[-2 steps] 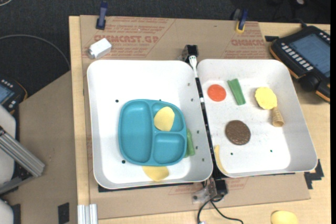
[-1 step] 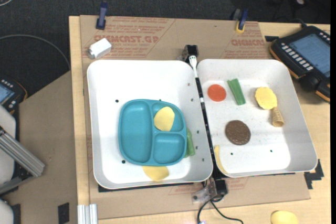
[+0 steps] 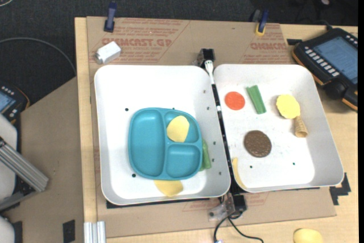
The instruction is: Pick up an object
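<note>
1. Whether the fingers are open or shut, and whether they have hold of anything, I cannot tell; no place can be given relative to them, so things are placed against one another.
2. Any loose piece would serve the task, and most lie in the right bin. An orange disc sits just beside a green stick. A yellow round piece lies near a small tan cone. A brown disc lies apart from the rest.
3. These pieces are probably scattered flat so each can be taken from above. The brown disc looks the easiest to me, with bare bin floor all round it.
4. The left bin holds a blue divided tray with a yellow piece in its upper right compartment. The tray's walls would likely crowd a grasp there.
5. Another yellow piece lies half under the tray's near edge. A green piece is wedged between the tray and the bin wall. Both seem hard to reach.
6. A pale piece hugs the right bin's left wall.
7. On the counter outside the bins are a white block, two clamps and a handheld control pad, all well apart from the pieces.
</note>
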`<state>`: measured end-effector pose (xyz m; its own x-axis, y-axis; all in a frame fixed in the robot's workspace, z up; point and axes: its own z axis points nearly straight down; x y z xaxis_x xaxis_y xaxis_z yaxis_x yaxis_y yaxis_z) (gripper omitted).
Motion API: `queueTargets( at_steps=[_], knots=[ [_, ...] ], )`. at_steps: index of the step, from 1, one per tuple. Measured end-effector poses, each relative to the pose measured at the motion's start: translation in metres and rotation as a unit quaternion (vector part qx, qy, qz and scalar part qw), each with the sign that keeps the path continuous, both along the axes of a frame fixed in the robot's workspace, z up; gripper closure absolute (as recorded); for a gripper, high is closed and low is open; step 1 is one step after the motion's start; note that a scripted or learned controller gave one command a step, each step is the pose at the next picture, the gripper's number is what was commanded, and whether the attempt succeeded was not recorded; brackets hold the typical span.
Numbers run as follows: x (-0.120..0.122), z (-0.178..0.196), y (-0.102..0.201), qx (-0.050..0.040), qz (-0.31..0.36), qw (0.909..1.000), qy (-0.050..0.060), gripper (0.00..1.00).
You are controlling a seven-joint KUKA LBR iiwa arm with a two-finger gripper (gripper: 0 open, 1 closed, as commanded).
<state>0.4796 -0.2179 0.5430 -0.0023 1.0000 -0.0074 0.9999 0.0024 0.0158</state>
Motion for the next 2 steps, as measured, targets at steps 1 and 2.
queueTargets(
  at_steps=[1, 2],
  knots=[
    [0.0, -0.07, -0.006, 0.0042, -0.002, 0.9999, 0.01, 1.0],
    [0.0, -0.117, -0.006, 0.0043, -0.001, 0.9999, 0.01, 1.0]
  ],
)
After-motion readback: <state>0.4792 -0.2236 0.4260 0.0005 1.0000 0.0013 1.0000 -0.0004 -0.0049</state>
